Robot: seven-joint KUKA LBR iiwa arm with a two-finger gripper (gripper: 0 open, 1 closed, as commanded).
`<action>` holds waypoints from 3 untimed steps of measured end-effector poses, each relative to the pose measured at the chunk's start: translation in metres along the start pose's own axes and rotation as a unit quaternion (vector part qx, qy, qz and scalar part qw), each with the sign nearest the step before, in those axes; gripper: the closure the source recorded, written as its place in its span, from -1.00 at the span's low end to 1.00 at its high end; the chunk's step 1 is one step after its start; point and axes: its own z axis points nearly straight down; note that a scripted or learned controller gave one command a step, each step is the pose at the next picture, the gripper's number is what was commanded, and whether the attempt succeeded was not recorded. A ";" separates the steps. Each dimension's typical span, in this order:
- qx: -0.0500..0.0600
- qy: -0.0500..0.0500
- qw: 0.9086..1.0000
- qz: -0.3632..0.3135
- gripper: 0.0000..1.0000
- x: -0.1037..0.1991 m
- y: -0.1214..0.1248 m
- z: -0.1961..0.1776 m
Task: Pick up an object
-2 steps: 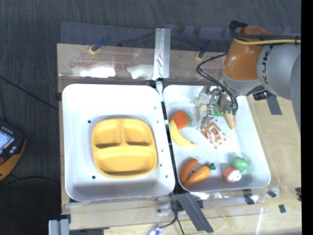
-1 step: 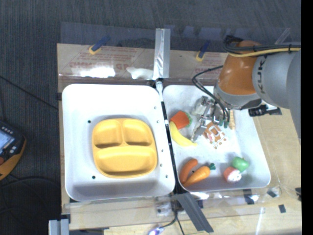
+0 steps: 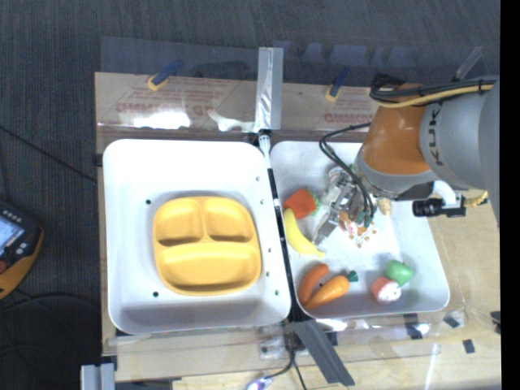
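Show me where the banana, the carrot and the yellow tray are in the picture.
banana (image 3: 299,238): camera view, middle of its curved body.
carrot (image 3: 325,290): camera view, middle of the orange body.
yellow tray (image 3: 208,244): camera view, the ridge between its compartments.

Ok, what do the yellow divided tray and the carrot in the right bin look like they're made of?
Yellow tray: probably moulded plastic, smooth and slightly glossy, with rounded compartment edges and soft highlights. Carrot: likely toy plastic or rubber, uniform orange, shiny, with a green stub; which of the two is unclear.
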 end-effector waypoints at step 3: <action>0.000 -0.001 0.999 0.054 -1.00 0.002 -0.067 0.000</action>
